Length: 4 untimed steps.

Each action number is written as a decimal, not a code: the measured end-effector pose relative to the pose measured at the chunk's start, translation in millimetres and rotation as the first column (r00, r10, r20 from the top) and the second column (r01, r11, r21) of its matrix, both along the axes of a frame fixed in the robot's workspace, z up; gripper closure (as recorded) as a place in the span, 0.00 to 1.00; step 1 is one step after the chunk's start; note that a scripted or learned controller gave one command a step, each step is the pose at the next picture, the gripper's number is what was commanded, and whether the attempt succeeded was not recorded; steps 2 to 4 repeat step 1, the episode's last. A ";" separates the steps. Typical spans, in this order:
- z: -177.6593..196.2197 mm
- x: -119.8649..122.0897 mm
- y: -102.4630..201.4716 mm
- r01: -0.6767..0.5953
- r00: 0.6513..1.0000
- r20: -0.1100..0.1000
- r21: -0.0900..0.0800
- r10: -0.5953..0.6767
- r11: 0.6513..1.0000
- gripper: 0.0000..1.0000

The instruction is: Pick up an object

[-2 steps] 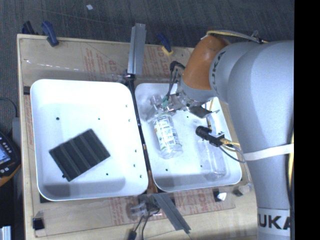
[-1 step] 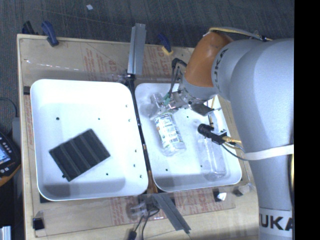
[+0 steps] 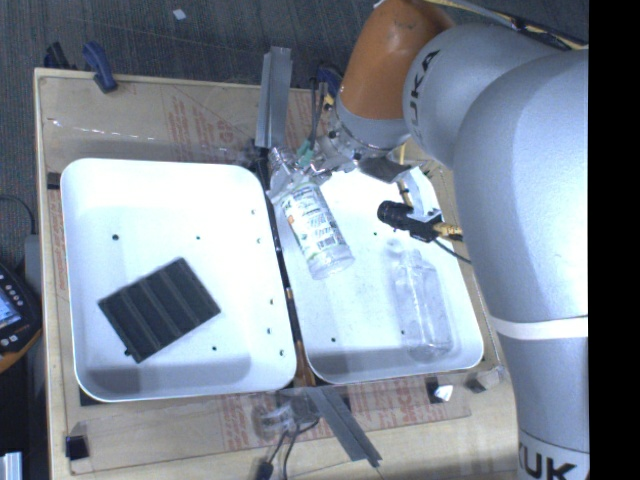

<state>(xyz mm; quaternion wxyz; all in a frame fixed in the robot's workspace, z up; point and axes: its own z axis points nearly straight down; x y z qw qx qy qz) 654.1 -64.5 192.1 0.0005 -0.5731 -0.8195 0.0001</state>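
A clear plastic bottle (image 3: 316, 230) with a white printed label hangs tilted over the left side of the right bin (image 3: 375, 363). Its neck end points up and left, into my gripper (image 3: 297, 168), which is shut on that end just above the divider between the bins. A second clear bottle (image 3: 420, 303) lies on the floor of the right bin, near its right wall. A black ribbed slab (image 3: 160, 308) lies flat in the left bin (image 3: 150, 173), toward its front left. The grey arm with its orange band (image 3: 385, 53) comes in from the upper right.
A black fitting with a brass tip (image 3: 412, 220) sticks out from the wrist over the right bin. Metal clamps stand at the back (image 3: 274, 88) and front (image 3: 330, 423) of the divider. A blue clip (image 3: 98, 66) sits at the bench's back left corner.
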 end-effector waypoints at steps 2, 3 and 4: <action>-2.2 -20.9 -8.6 0.317 0.948 -0.007 -0.002 -0.317 0.948 1.00; -2.2 -20.9 -8.6 0.317 0.948 -0.007 -0.002 -0.317 0.948 1.00; -2.2 -20.9 -8.6 0.317 0.948 -0.007 -0.002 -0.317 0.948 1.00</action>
